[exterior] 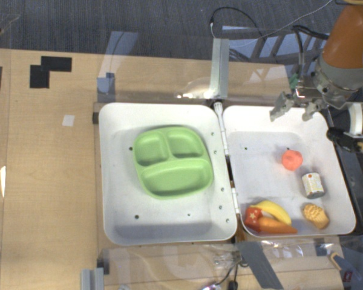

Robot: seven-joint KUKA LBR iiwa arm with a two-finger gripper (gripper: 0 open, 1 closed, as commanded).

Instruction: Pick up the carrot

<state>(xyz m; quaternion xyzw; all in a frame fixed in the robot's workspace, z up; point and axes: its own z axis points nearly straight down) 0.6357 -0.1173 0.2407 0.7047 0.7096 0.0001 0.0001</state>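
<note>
While the gripper (295, 106) hangs over the far rim of the right bin (254, 162), its two fingers are spread wide with nothing between them. The carrot (277, 226) lies in the near-left corner of that bin, long axis roughly along the near wall. It touches a banana (273, 211) on its far side and a red fruit (252, 215) at its left end. Corner is crowded; carrot well apart from gripper. Elsewhere in the bin: a red ball (292, 159) near the middle, a can (313, 185) on its side toward the right, a bread piece (315, 215) near the right corner. Left bin (115, 162) holds a green plate (170, 161), not relevant. Judgement on the approach: travel across the bin toward the near-left corner, passing left of the ball and can. Turn the wrist so the fingers close across the carrot's short axis. Aim for the right half of the carrot, where its sides look freest; the left end is boxed in by fruit and wall. Risks: a finger may land on the banana, since the gap there looks nil. The near wall may block the other finger. A round, tapered body could squirt out on closing, so descend low before closing.
</note>
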